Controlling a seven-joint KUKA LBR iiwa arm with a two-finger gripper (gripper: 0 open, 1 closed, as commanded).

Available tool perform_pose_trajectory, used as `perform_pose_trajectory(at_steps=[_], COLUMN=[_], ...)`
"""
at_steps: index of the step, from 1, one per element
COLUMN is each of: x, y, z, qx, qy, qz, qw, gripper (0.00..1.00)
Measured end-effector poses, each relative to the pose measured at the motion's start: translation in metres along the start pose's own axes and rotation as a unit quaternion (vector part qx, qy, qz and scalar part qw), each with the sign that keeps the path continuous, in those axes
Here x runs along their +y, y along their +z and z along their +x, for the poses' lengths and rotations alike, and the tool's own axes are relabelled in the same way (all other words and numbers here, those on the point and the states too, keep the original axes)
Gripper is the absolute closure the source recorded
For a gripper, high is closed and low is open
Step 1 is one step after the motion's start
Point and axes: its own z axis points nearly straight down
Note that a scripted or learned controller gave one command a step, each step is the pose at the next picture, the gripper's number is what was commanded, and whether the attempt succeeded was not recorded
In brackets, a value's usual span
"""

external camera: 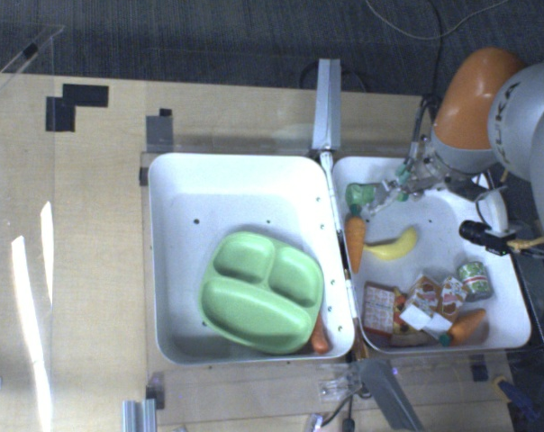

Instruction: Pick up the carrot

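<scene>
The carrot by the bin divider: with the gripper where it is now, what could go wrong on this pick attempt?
1. The carrot lies tight against the right bin's left wall, so a finger may hit the wall instead of closing around it.
2. The banana sits just beside the carrot and could get nudged or grabbed.
3. The gripper hovers nearer the green item than the carrot; a straight descent would likely miss.

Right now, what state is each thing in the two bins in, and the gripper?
carrot: lying lengthwise against the right bin's left wall, untouched
banana: lying flat beside the carrot
green divided tray: upright in left bin, compartments empty
gripper: low over right bin's far end, holding nothing
</scene>
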Motion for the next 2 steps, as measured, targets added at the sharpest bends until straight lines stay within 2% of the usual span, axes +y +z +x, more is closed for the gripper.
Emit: perform_pose_trajectory(at_steps=[1, 2], x=[-0.040, -0.066], y=[0.026, 0.026], z=[0.020, 0.032], qx=[-0.007, -0.008], qy=[-0.145, -0.339], qz=[-0.007, -0.007], qw=[0.9894, 0.9406], gripper=[0.00, 0.00])
